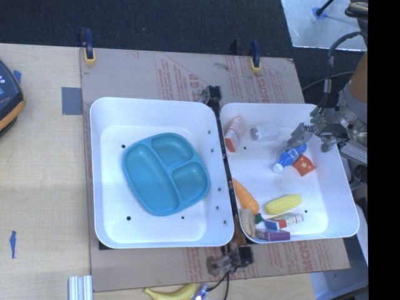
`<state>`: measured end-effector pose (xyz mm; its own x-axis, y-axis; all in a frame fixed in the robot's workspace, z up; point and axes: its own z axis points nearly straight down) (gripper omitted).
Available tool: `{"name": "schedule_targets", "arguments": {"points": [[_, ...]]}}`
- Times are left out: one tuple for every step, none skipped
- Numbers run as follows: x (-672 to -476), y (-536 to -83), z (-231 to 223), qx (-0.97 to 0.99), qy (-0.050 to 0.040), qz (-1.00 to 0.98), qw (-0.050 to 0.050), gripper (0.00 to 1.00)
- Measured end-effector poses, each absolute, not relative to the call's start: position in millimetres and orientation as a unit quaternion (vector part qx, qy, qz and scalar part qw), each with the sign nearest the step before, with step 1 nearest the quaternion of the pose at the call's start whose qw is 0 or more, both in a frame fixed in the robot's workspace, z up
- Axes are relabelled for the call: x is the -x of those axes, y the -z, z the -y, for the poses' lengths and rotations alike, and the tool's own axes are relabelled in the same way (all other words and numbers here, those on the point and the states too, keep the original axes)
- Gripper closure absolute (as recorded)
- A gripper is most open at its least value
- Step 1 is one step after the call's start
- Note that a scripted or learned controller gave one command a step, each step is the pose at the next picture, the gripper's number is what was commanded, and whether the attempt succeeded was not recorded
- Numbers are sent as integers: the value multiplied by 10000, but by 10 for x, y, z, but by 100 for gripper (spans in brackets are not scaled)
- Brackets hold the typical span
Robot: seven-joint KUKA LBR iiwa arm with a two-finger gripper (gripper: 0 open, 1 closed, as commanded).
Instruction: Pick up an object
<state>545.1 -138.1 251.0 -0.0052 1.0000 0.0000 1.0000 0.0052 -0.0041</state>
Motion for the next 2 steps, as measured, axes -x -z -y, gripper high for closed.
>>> {"name": "schedule_targets", "arguments": {"points": [[-5135,-1538,1958,7056,-20,7086,17,0],[-5705,-914,1544,7047,-17,7095,13,0]]}}
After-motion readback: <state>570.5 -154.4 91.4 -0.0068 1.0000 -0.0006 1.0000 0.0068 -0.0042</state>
